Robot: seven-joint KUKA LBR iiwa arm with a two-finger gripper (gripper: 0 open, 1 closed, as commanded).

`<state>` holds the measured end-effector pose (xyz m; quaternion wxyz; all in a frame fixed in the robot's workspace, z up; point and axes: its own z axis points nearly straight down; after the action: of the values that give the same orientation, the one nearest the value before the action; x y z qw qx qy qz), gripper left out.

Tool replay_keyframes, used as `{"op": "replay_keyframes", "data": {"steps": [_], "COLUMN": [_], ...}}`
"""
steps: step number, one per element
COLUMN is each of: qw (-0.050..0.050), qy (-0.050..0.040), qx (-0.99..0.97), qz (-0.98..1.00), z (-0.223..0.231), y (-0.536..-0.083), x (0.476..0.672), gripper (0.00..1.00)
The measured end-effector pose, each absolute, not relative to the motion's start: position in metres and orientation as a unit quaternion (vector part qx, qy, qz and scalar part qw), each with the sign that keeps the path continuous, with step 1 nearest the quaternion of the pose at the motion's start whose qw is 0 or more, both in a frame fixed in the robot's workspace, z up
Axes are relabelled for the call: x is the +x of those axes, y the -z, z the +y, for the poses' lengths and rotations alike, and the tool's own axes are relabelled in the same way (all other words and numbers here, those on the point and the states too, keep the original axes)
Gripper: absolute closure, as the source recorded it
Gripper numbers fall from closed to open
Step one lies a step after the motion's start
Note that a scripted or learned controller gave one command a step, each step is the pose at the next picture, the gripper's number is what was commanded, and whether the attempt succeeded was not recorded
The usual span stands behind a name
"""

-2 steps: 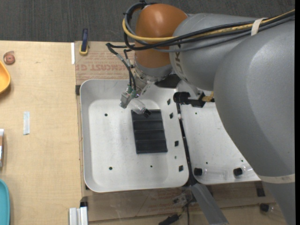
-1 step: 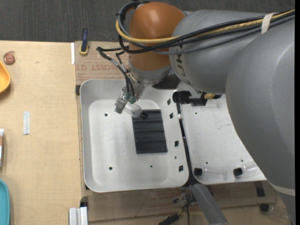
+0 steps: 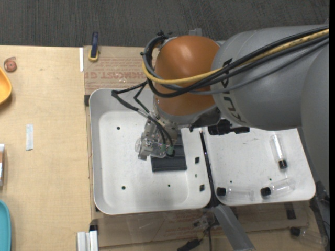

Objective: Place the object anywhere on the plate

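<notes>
The grey, smooth-shelled arm, with its glossy orange band rounded like a dome, reaches over the two shallow white bins, both plastic-looking with rounded corners. The gripper is a pale, partly see-through piece hanging low over the matte floor of the left bin. From here I cannot tell whether it is open or closed, nor whether it holds or touches anything. I also cannot tell for certain which thing is the one to be placed. The loose things I can make out are three clear, glassy tubes with black caps, all in the right bin, off to the gripper's right in this view and well apart from it. The first tube lies with its long axis running roughly away-and-toward the camera, cap at the nearer end. The second tube, nearer the camera than the first, lies roughly crosswise with its cap pointing back toward the gripper. The third tube lies crosswise too, along the near wall, its cap also on the gripper's side. Far to the gripper's other side, on the pale wooden table, an orange curved thing is cut off by the edge.
</notes>
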<state>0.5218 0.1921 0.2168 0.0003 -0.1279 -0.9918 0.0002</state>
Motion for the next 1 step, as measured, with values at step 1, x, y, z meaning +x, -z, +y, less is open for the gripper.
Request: {"op": "replay_keyframes", "data": {"steps": [1], "qw": [0.0], "qy": [-0.0001], "qx": [-0.084], "qz": [-0.996], "z": [0.228], "y": [-0.2474], "x": [0.5394], "gripper": [1.0]}}
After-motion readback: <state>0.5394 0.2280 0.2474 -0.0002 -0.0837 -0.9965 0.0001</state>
